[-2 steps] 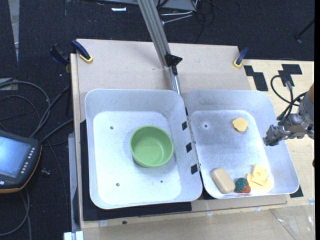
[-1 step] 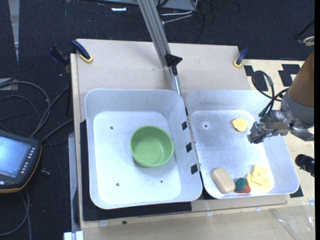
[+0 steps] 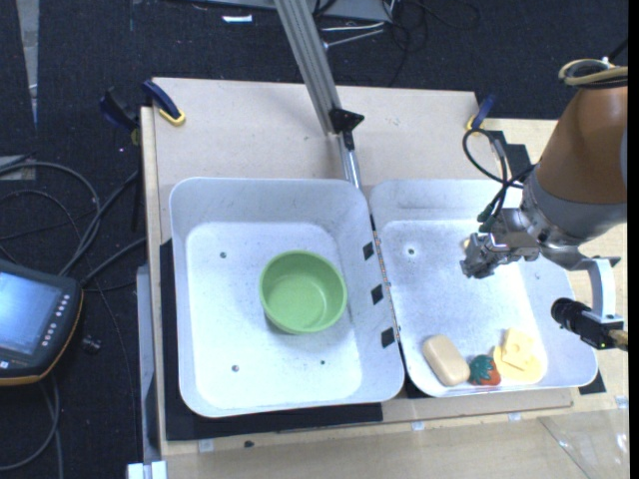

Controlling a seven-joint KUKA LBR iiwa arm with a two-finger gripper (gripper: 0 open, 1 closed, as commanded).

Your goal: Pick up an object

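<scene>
Approach step in hand: tool (image 3: 479, 261) hangs over bare floor of right bin (image 3: 419, 208), nothing visible between its fingers; spread or pressed together, cannot tell. Candidates cluster at that bin's near edge: tan soap-like block (image 3: 445, 358), small red-green toy (image 3: 484, 369), yellow piece (image 3: 520, 355). Green bowl (image 3: 303, 291) sits mid left bin (image 3: 200, 208). Next move, by my reading: shift toward near edge, centre over one item, descend.

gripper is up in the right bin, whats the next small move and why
Probably shift the gripper toward the near edge of the right bin, to above the tan oval object. The gripper hangs over bare bin floor, while that object, a small red and green one and a yellow one lie clustered at the near edge. The tan one looks least crowded.
</scene>
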